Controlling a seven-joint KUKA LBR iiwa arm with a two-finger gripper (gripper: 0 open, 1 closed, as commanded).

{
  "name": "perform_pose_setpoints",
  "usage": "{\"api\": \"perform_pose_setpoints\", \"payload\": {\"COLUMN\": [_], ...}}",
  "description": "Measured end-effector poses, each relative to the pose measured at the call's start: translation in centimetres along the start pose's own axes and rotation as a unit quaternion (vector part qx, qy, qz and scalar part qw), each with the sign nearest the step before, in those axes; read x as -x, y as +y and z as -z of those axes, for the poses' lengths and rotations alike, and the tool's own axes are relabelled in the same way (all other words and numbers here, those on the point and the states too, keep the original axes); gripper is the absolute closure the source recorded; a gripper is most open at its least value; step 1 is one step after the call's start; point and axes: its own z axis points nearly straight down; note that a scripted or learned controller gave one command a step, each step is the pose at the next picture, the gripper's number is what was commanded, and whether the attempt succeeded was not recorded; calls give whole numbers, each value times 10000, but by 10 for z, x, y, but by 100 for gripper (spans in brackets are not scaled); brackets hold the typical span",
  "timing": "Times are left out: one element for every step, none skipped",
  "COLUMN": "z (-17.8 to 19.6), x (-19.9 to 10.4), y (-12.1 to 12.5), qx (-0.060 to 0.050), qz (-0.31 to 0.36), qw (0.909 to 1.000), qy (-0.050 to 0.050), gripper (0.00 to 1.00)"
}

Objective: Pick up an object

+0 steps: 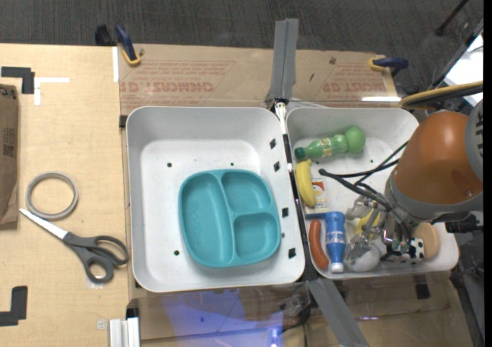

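Observation:
My gripper is low in the right bin, under the orange band of the arm, among a clutter of small items. Just left of it lies a blue bottle with a white cap, and beside that a red sausage-shaped toy. A pale rounded object sits right below the gripper. A tan piece and a small black-and-white item lie to its right. Farther back are a yellow banana and a green bottle. The arm hides what lies directly beneath the wrist.
The left bin holds a teal divided plate. On the bench to the left lie scissors and a roll of tape. Black cables run from the arm across the right bin.

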Motion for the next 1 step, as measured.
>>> {"api": "perform_pose_setpoints", "payload": {"z": [0], "x": [-4], "y": [12], "qx": [0], "qz": [-567], "qw": [9984], "qy": [-3], "gripper": [0]}}
